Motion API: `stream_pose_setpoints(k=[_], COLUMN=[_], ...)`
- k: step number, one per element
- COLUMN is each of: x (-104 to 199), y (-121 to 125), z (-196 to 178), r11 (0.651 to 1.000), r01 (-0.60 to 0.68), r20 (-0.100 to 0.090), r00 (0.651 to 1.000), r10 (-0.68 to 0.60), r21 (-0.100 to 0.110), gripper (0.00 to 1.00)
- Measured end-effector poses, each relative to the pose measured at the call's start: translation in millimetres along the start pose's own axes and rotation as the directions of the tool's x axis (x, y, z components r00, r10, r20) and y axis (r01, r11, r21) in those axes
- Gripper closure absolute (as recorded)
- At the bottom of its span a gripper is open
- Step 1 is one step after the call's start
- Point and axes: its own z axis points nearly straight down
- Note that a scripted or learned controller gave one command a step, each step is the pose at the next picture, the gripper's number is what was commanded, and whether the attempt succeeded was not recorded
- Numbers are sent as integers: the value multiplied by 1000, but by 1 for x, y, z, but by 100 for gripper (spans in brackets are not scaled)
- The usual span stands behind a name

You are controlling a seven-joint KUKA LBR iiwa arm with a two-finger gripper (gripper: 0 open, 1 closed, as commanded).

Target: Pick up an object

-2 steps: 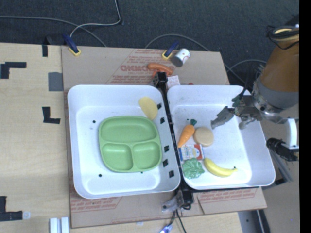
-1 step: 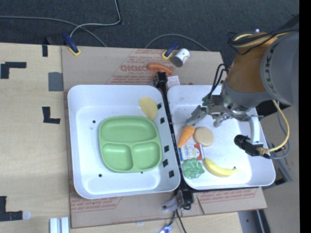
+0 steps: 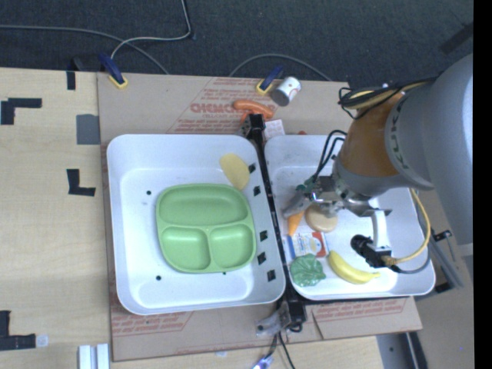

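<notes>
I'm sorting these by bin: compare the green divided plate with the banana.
The green divided plate lies in the left bin; the banana lies in the right bin. The plate is far larger, flat and rounded-square; the banana is slim and curved. Plate green, banana yellow. Both lie apart from the pincer.

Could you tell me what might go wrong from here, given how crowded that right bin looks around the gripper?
The gripper sits low among close-packed items in the right bin, so it may nudge or grab the wrong one: the round tan piece, the orange piece and the packet lie nearly touching. It is also close to the divider between the bins, so it might scrape there.
</notes>
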Motion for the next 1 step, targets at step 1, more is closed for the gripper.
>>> stream_pose_setpoints(k=[1], x=[-1], y=[23], z=[1], r11=[1000], r01=[1], r20=[-2], r00=[1000], r10=[-1], r21=[2], gripper=[0])
